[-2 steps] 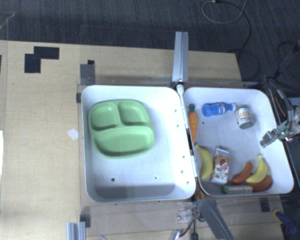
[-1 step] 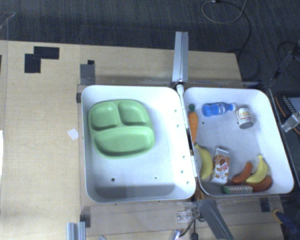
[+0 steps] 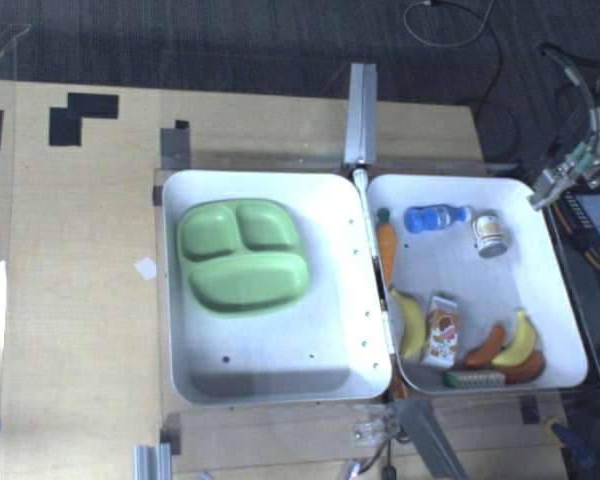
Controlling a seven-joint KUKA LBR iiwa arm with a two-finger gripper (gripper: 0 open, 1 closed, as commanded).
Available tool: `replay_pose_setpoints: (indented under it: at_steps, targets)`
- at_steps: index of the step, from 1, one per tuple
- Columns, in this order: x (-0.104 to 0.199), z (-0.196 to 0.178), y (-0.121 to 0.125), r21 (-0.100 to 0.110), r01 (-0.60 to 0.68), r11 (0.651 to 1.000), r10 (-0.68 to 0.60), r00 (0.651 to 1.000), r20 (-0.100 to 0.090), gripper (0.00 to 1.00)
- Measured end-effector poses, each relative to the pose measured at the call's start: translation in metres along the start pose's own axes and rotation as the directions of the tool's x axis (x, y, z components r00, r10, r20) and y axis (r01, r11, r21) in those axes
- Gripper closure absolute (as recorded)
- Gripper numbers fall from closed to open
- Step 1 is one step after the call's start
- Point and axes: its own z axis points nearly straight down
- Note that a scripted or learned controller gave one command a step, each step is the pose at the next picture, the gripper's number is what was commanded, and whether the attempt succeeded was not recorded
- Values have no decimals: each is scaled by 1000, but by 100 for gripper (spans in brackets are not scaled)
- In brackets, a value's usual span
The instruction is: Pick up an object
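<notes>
Several loose items crowd the right-hand shallow white bin [image 3: 570, 320]. The small round metal tin [image 3: 490, 235] with a pale label lies nearest the jaws, just inward of them, and the blue plastic bottle [image 3: 435, 218] lies beyond it. Both are rounded and would likely roll or slip under an off-centre pinch. I cannot tell how the jaws stand, and nothing is seen in them. The green divided plastic plate [image 3: 243, 256] is farthest off.

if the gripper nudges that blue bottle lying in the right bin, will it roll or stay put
The blue bottle lies on its side, so it would probably roll if pushed across its length. It looks like small smooth plastic, likely light and somewhat slippery. Bare floor of the right bin below leaves rolling room.
</notes>
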Motion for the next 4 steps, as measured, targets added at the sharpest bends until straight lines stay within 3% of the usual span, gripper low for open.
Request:
replay_pose_setpoints:
  at_steps: [2, 3, 4]
  targets:
    - [1, -21, 3, -8, 12, 1000, -12, 1000, 5, 100]
    - [16, -3, 94, 0, -70, 998, 70, 998, -1, 100]
    - [17, -14, 96, -4, -64, 998, 64, 998, 2, 100]
